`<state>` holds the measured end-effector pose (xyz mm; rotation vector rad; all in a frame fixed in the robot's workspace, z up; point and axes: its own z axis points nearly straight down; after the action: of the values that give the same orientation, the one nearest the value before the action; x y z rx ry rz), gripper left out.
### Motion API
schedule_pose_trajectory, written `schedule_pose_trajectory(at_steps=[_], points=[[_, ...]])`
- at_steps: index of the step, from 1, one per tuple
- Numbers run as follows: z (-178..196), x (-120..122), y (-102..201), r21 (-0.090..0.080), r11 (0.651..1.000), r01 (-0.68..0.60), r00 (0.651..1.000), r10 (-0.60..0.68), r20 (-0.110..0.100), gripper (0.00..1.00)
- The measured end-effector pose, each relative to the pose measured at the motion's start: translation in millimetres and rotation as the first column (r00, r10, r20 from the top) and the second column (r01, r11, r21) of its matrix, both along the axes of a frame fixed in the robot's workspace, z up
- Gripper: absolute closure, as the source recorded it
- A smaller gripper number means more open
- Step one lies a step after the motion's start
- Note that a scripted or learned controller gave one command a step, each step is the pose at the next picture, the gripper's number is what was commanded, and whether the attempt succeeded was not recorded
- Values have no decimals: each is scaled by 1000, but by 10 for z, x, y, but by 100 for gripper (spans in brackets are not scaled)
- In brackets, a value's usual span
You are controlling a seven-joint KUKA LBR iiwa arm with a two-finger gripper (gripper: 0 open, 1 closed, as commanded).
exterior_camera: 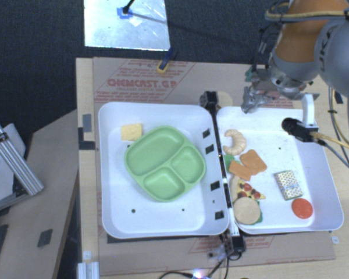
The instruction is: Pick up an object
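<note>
Seen from above at a slant: two shallow white bins side by side on a bench. Left bin: held a green divided plate near its middle, with a small yellow block just beside the plate's upper left edge. Right bin: held a scatter of toy food along its left wall, namely a pale croissant, an orange toast-shaped piece below it, a pizza slice, and a round tan bun nearest the camera. Further right in the same bin: a small patterned packet and a red round piece, close together.

Gripper: hung at the far rim of the right bin, up and back from the croissant, apart from every item. Nothing visible between its tips; how far open, too small and blurred to tell. Above it: the grey arm with its orange band, entering from the right.

Progress, as a judgement: barely begun. No item lifted, none touched. Left to do: descend onto one item, close on it, raise it clear. Closest candidate: the croissant.
</note>
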<state>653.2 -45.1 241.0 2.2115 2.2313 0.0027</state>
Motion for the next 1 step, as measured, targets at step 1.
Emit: schedule_pose_trajectory(at_steps=[1], points=[[37, -157, 462, -1, 1000, 1, 1000, -1, -1, 100]])
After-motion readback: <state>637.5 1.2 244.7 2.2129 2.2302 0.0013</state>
